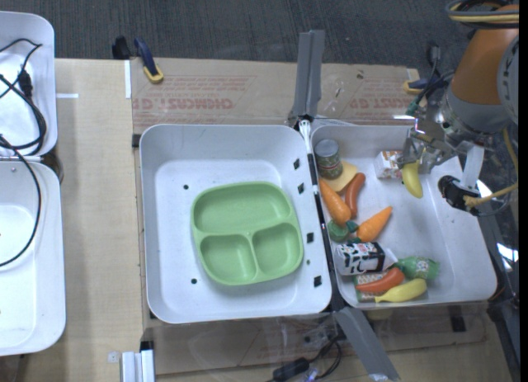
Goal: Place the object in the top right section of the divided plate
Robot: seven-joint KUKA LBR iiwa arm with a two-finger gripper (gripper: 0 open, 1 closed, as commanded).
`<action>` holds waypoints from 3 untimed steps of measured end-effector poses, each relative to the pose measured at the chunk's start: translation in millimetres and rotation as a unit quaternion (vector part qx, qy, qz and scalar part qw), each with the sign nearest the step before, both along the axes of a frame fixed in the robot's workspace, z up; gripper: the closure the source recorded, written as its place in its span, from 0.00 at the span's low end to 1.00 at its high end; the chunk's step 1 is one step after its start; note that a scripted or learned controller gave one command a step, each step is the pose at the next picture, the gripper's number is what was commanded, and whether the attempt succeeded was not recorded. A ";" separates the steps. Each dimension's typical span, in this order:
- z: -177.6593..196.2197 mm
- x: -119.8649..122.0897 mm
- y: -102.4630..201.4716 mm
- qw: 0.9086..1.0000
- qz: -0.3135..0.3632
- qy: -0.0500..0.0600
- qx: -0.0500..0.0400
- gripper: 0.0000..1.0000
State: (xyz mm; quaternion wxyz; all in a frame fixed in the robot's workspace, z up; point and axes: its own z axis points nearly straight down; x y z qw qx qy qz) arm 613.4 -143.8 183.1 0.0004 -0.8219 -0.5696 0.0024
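Observation:
A green divided plate [193, 225] lies in the left bin, with one long section at the back and two smaller ones in front. Over the back right part of the right bin, my gripper [415, 160] hangs from the orange-banded arm. A small yellow banana-like toy [412, 180] hangs between its fingers, above the bin floor. The plate is far to the left of the gripper, past the wall between the bins.
The right bin [462, 244] holds a can [327, 157], two carrots [332, 201], a red chili [355, 191], a black-and-white carton [360, 257], a white packet [388, 162] and a yellow fruit [402, 291]. A grey divider post [308, 75] stands between the bins.

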 end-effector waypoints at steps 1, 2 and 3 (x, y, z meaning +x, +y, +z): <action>85.8 45.4 50.4 0.997 0.075 -0.001 0.000 1.00; 12.8 44.8 24.0 1.000 -0.027 0.000 0.000 1.00; 131.4 45.8 61.4 0.990 0.142 -0.001 0.000 1.00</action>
